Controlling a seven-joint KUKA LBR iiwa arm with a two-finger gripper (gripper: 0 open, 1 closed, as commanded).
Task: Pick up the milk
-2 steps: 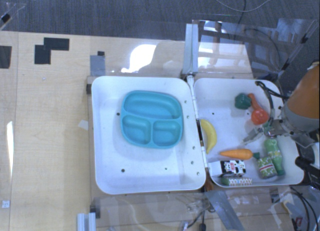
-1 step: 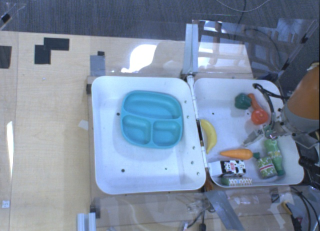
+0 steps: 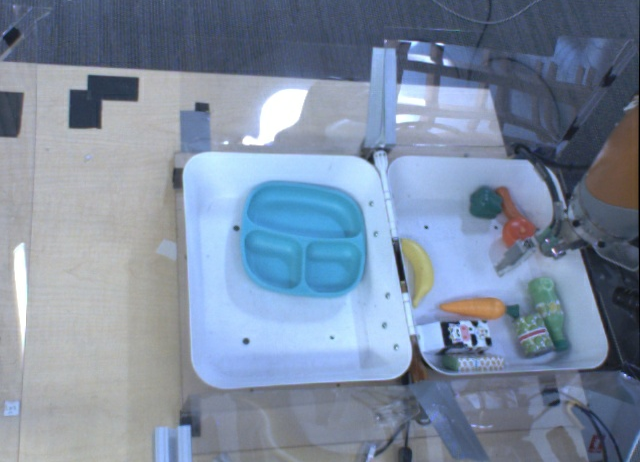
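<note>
We see the milk (image 3: 466,335) lying on its side at the right bin's (image 3: 440,190) near edge, toward its near-left corner, just below the carrot (image 3: 474,307). The gripper (image 3: 512,258) hangs over the bin's right half, well apart from the milk, fingers spread narrowly with nothing between them. The banana (image 3: 419,270) sits along the left wall. A blue tray (image 3: 303,237) is centred in the left bin (image 3: 210,280).

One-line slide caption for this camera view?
Claw hovers in right bin above carrot; milk carton lies untouched at the front wall.
</note>
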